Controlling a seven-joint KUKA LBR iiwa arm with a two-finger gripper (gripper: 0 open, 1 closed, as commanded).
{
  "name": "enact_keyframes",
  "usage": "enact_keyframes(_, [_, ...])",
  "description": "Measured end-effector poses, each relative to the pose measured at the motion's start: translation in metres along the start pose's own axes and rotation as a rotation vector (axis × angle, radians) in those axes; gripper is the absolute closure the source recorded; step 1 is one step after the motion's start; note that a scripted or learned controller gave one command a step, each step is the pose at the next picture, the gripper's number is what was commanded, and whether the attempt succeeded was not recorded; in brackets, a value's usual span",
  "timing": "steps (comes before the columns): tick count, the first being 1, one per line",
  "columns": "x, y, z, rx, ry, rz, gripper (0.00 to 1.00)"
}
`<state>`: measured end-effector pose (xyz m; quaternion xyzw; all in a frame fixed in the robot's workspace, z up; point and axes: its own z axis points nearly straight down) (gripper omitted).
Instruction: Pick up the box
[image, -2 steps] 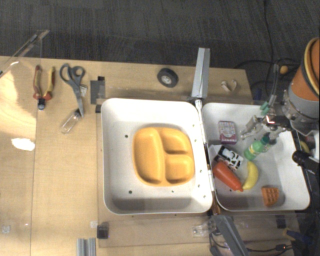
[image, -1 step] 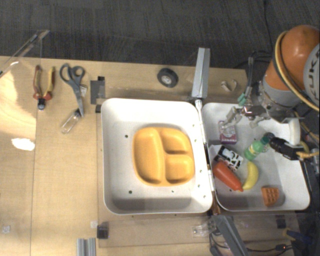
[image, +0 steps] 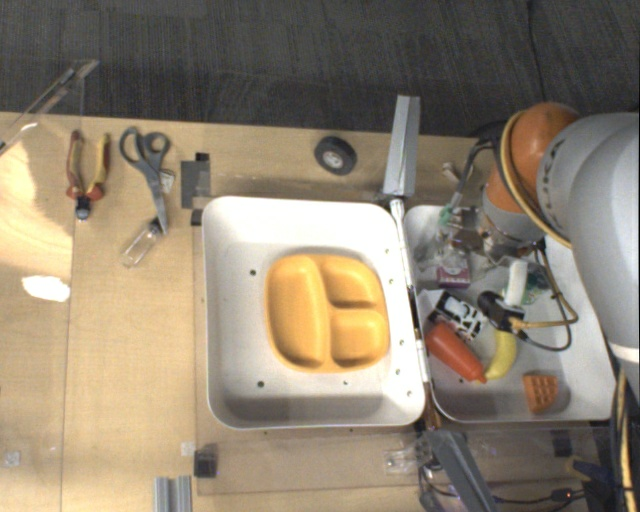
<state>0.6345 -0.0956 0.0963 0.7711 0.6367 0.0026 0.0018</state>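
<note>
Jaws: buried in cables and wrist hardware. I could not tell how far open they were, and nothing showed as held.
Gripper (image: 462, 238): hung over the back-left part of the right bin (image: 585, 370), on the grey arm (image: 590, 200), with a pinkish clear packet (image: 451, 268) directly under it.
Box (image: 461, 313): small, black with white print. It lay flat in the right bin close to that bin's left wall.
Box vs jaws: the box was on the near side of the gripper with the packet between them. It was close but apart, and not inside the jaws.
Neighbours: a carrot (image: 456, 352) lay just beside the box on its near side, and I could not tell whether they touched. A banana (image: 503, 353) was near on the right, and an orange waffle-like piece (image: 540, 391) lay farther off.
Handling: the box looked light and stiff-sided, probably card or plastic. The printed faces were likely a bit slick, and it seemed unlikely to break, though a hard squeeze could dent it.
Where to grip: across the two shorter sides at mid-length. The box sat skewed to the bin walls, so the wrist would probably need turning to match.
Risk: the carrot crowded one side and the bin wall was close on the other.
Farther out: the left bin (image: 235, 300) held a yellow divided tray (image: 325, 308). Scissors (image: 150, 170) and pliers (image: 85, 170) lay on the bench.
</note>
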Motion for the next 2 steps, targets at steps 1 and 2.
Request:
enact_keyframes(1, [0.002, 0.001, -0.011, -0.004, 0.002, -0.003, 1.00])
enact_keyframes(2, [0.028, -0.061, -0.113, 0.000, 0.000, 0.045, 1.00])
